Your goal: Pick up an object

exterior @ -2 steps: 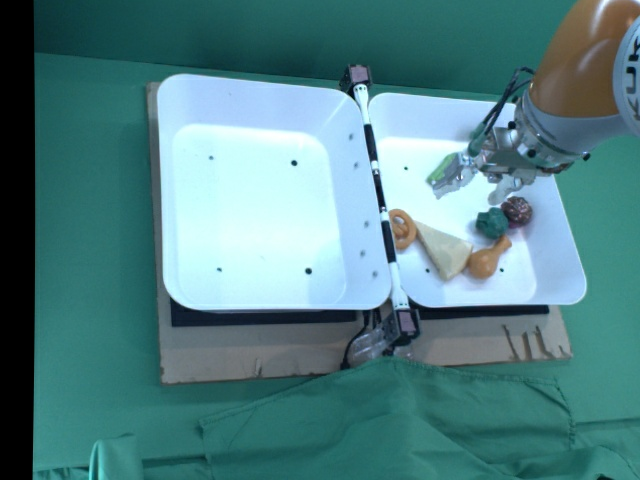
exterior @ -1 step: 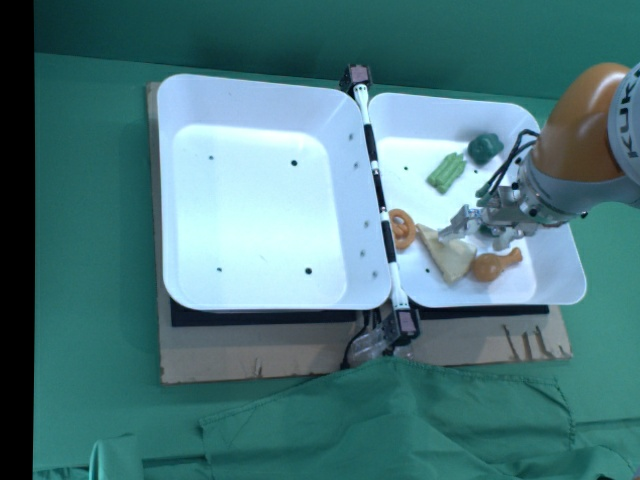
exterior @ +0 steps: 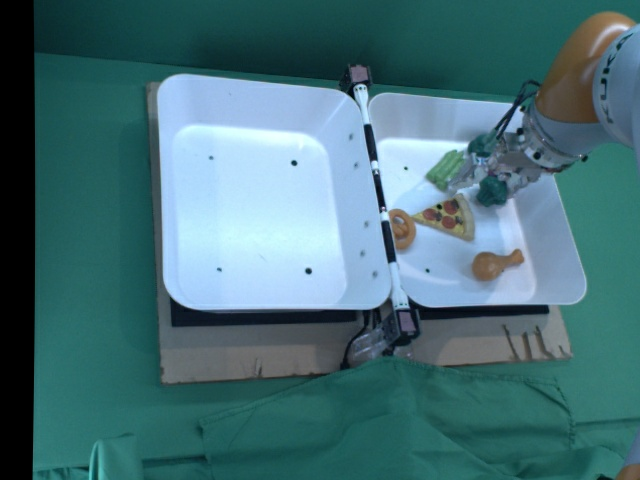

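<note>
Hand (exterior: 480,173) over green vegetable (exterior: 446,167), long axis diagonal.

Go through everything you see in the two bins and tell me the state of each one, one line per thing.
Gripper: low in the right bin, above the green item; nothing seen between its fingers.
Green item: lying flat, partly under the gripper.
Pizza slice: lying flat, tip toward the pretzel.
Pretzel: flat, by the divider.
Drumstick: on its side, apart from the rest.
Right bin: holds all four items.
</note>
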